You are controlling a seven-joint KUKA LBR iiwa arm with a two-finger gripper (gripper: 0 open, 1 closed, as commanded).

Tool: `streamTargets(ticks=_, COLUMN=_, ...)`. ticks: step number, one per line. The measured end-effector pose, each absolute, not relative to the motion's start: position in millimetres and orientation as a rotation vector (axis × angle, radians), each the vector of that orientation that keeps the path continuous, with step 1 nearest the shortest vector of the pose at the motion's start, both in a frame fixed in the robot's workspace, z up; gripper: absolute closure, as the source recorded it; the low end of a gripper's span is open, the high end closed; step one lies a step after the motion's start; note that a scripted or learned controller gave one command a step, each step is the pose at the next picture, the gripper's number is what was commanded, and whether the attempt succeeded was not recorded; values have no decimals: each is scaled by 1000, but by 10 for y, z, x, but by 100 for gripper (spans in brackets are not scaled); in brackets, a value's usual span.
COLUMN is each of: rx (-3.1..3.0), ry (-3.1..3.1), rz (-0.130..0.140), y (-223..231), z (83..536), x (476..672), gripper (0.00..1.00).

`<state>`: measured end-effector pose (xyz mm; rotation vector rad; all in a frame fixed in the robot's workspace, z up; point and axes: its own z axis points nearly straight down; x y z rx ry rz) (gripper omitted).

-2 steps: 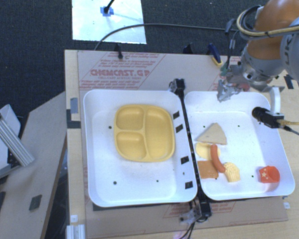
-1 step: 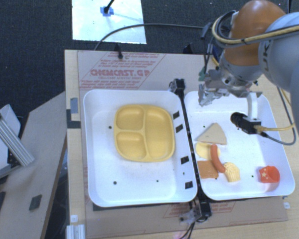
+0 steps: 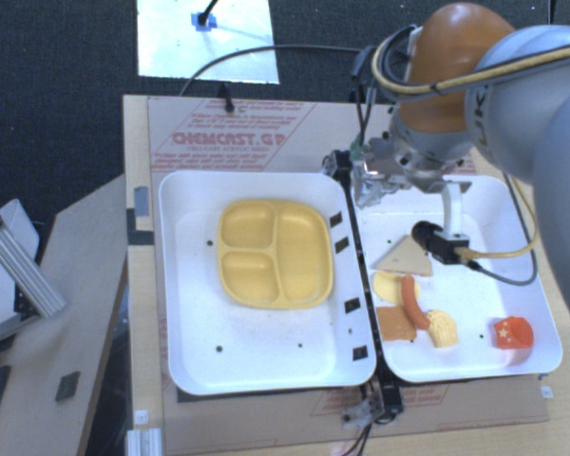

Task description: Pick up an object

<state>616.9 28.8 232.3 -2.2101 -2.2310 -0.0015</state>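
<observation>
- Your end effector (image 3: 368, 188) hangs at the far end of the divider between the two bins, over the far inner corner of the right-hand bin (image 3: 518, 207).
- You cannot tell how far open it is, or whether it has hold of anything.
- The pale wedge (image 3: 402, 254) lies near it on the camera side, apart from it.
- Past the wedge cluster a yellow disc (image 3: 387, 286), a sausage (image 3: 414, 302), a brown piece (image 3: 395, 324) and a yellow chunk (image 3: 444, 329).
- The red piece (image 3: 513, 332) lies well apart, in the near outer corner.

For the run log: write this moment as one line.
gripper: over right bin, far left corner | right bin: wedge, sausage | left bin: yellow plate
</observation>
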Motion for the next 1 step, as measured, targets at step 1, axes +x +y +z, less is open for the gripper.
streamTargets(ticks=1, rx=-2208, ry=-2232, rz=-3, y=826, z=2395, x=5950, gripper=100)
